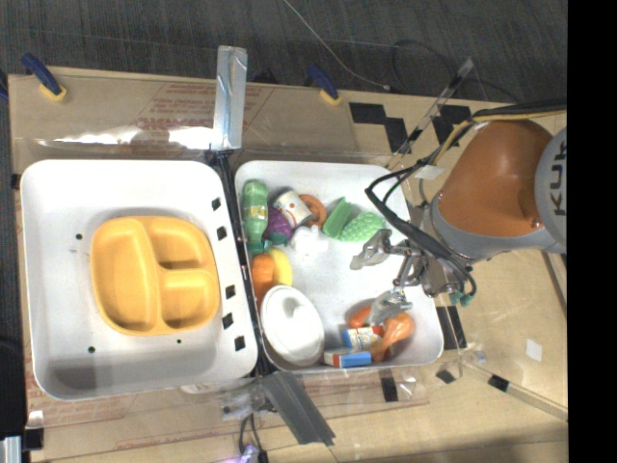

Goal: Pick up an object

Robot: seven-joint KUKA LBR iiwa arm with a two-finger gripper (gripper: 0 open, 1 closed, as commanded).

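The gripper (383, 278) is seen low over the right half of the right bin (318, 174), reaching in from the right edge. Its two metal fingers (371, 252) are spread well apart, one toward the middle of the bin and the other nearer the front; only bare white floor is seen between them, and nothing is held. The nearer finger is seen just above an orange toy (389, 330) that lies by the front right corner, though contact cannot be judged.

Beside that orange toy, a small red and white pack (362, 337) and a blue and red piece (348, 359) are found against the front wall. A white bowl (290, 326) is set at the front left corner. Along the left wall an orange and yellow piece (269, 269) and a green bottle (254, 208) are ranged, with a purple toy (280, 225) and a white and brown object (292, 204) just beside the bottle. A green knobbly toy (351, 223) lies toward the back, apart from the fingers.

In the left bin (58, 191), a yellow divided tray (154, 273) is placed.
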